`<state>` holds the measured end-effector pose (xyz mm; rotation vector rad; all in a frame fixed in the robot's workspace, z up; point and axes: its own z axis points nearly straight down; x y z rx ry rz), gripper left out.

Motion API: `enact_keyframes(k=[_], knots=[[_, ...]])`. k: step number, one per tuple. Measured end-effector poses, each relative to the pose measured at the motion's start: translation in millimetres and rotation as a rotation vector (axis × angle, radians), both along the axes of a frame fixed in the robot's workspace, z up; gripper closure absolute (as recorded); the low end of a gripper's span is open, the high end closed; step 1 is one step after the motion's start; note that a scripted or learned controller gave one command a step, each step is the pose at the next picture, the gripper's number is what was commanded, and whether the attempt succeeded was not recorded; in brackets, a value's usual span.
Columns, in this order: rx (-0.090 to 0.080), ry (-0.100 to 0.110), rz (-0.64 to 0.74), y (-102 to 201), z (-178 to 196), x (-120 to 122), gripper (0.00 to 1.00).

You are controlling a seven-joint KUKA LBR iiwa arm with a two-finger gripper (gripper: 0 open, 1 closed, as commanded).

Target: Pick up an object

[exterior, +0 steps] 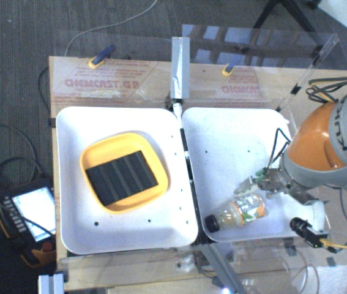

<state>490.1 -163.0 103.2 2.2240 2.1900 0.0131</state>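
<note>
A clear plastic bottle (239,212) with an orange label and a black cap lies on its side near the front edge of the right bin (222,139), cap pointing left. My gripper (256,182) hangs low over the right bin, just behind and right of the bottle's body and very close to it. The orange and grey arm (317,146) hides the bin's right side. In the left bin (69,133) sits a yellow dish (93,155) with a black ribbed pad (124,176) lying in it.
A metal divider post (180,66) stands behind the seam between the bins. Two small clamps (101,56) sit on the board at the back. The far half of the right bin's floor is bare white.
</note>
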Motion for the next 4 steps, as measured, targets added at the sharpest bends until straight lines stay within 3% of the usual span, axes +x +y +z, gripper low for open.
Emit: enact_keyframes(k=[1,2,3,4], knots=[[-0.003,0.004,0.009,10.2,-10.6,-2.1,0.0],[0.0,0.0,0.011,12.0,-0.2,0.1,1.0],[0.0,0.0,0.011,12.1,-0.3,0.0,0.0],[-0.002,0.005,0.124,14.9,-10.4,-1.8,0.0]])
